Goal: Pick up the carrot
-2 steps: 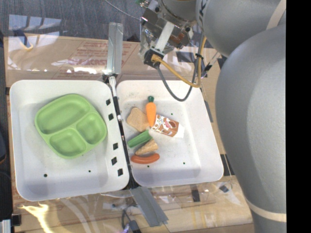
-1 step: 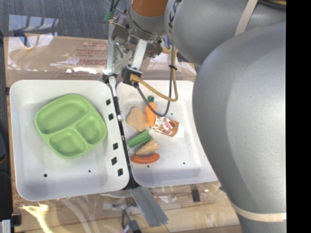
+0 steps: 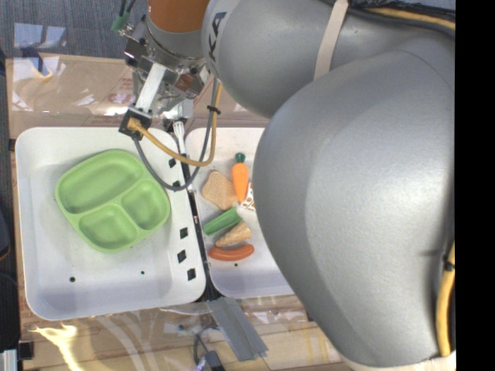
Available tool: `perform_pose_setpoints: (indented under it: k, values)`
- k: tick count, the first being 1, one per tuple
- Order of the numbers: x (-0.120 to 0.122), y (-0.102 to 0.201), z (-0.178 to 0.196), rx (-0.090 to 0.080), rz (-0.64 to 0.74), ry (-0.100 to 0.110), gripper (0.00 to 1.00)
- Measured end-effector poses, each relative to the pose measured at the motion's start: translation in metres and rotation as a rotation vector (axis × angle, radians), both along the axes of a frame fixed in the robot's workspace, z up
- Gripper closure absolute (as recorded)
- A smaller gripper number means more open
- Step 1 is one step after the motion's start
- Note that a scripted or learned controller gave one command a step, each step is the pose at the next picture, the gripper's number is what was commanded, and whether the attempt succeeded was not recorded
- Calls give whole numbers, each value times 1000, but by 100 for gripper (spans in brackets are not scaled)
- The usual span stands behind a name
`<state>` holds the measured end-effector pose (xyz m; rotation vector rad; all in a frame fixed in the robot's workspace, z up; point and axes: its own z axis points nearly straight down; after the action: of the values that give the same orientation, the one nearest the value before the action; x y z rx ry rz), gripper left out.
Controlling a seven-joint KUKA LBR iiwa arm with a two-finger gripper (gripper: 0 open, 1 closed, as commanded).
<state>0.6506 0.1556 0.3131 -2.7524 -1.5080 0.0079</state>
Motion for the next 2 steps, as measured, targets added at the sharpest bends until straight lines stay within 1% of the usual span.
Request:
perform_pose_setpoints:
  k: [1, 2]
  values:
    - [-14, -30, -28, 1, 544, 2, 100]
    - [-68, 44, 108, 5, 434, -15, 100]
